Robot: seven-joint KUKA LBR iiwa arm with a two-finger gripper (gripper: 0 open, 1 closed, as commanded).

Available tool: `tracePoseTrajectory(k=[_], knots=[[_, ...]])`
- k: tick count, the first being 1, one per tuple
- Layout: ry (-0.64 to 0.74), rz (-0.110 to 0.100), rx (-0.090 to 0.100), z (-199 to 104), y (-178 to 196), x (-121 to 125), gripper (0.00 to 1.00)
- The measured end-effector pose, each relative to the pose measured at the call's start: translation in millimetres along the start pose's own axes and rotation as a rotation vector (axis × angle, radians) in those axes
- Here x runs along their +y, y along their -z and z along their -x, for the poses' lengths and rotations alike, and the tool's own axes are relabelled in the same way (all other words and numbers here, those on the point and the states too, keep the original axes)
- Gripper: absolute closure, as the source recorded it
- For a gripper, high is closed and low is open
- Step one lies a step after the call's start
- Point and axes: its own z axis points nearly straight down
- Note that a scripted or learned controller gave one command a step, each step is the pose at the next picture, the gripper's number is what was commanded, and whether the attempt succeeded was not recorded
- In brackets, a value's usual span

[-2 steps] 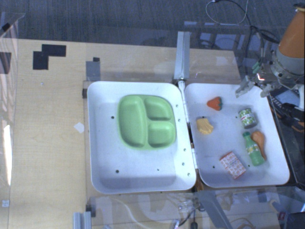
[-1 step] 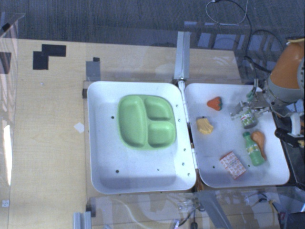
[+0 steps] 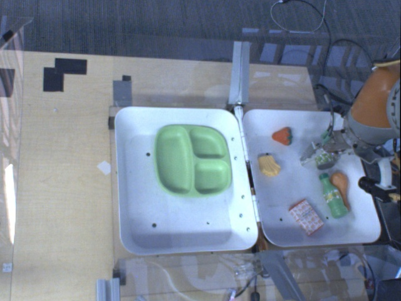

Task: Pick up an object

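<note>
The end effector (image 3: 321, 154) hangs low over the upper right part of the right bin (image 3: 276, 227), reaching in from the right under the grey arm (image 3: 376, 115) with its orange band. Its metal fingers are a blur against the white floor, and whether they are open or closed cannot be told. A small greenish, speckled object (image 3: 325, 160) sits right at the fingertips; it is too blurred to identify, and whether it lies between the fingers or merely beneath them cannot be made out.

Just below that spot lies a green bottle (image 3: 333, 197) with a lighter band around its middle; any printing on that band is too small to read. An orange-brown, pear-shaped item (image 3: 341, 182) touches the bottle on its right side. Near the bin's front edge rests a small flat packet (image 3: 306, 216), red-rimmed with a pale patterned face, its print also illegible. Toward the bin's left side sits a yellow piece shaped like a corn cob (image 3: 269, 165), and above it, well apart, a red-orange strawberry-like piece (image 3: 282, 136) with a green tip.

The left bin (image 3: 135, 231) holds a light green divided tray (image 3: 192, 160) with three compartments, one long and two small. Both bins rest side by side on the pale wooden tabletop (image 3: 62, 187), which carries black tape marks (image 3: 62, 73) near its far left corner.
</note>
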Motion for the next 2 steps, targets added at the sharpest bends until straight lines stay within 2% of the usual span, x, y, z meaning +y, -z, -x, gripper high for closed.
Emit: tracePoseTrajectory(k=[1, 2], knots=[[0.002, 0.008, -0.001, -0.4, 13.4, 3.1, 1.00], [-0.162, -0.004, 0.002, -67.8, 59.2, 72.5, 1.00]])
